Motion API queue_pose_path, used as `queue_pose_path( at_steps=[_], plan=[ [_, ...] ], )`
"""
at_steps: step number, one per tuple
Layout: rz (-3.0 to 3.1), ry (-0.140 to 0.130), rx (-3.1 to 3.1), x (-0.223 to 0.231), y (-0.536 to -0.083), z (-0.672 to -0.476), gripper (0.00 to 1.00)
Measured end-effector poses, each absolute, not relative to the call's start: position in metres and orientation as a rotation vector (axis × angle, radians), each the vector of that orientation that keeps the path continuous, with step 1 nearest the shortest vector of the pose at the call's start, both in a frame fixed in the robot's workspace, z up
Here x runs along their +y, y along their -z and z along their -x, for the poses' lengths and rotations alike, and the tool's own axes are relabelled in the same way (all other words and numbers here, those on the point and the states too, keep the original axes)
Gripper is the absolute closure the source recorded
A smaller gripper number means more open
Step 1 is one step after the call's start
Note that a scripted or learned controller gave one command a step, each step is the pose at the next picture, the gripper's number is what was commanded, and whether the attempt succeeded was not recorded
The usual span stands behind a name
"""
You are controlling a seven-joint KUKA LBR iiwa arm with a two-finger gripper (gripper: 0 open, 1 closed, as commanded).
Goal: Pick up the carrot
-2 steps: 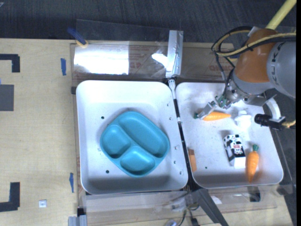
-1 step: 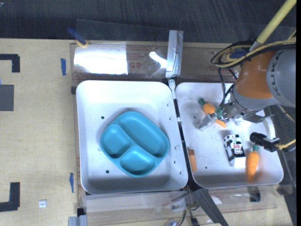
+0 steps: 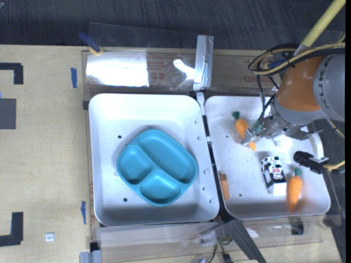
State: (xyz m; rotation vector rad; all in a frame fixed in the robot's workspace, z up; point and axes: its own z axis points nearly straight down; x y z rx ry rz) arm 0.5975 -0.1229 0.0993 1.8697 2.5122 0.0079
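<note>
Gripper: the two-finger gripper (image 3: 256,131) hangs in the right white bin (image 3: 237,201); I cannot tell how it stands.
Carrot: a small orange carrot with green top (image 3: 241,126) lies just at its 9 o'clock.
Neighbours: a second orange carrot (image 3: 295,189) and a black-and-white toy (image 3: 272,170) at 5 o'clock.
Left bin: a blue divided plastic tray (image 3: 157,165).

Light was bright and even; glare flared off the clear sheet (image 3: 118,70) behind the bins, shadows stayed soft, and detail was slightly blurred.
</note>
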Motion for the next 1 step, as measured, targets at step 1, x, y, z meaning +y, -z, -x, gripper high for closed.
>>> queue_pose_path(
  at_steps=[1],
  plan=[
    [-2.012,-0.002,2.413,-0.0390,-0.1854,-0.6278,1.00]
  ],
)
